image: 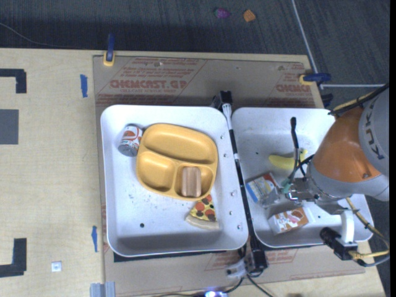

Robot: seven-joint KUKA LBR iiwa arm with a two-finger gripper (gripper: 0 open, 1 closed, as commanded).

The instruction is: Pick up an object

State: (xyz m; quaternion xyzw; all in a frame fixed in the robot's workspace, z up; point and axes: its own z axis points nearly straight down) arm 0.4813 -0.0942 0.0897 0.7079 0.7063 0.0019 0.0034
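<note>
Pouch (pixel 289 219), a small white and brown sachet, is taken as the likeliest target; it lies flat on the floor of the right bin (pixel 272 119), just below the gripper (pixel 292 189) on the side toward the bin's near wall. Whether the gripper is wide or narrow cannot be told, as it is masked by the wrist and cables, and nothing is seen held in it. A second wrapper (pixel 260 186) lies just to the gripper's left, and a banana (pixel 281 161) is found just beyond it, toward the far wall. The pouch is judged light, thin, soft and rather slick, so it may slide or crumple when pinched. A hold across its short width, near the middle, is judged safest, with the bin floor met gently.
</note>
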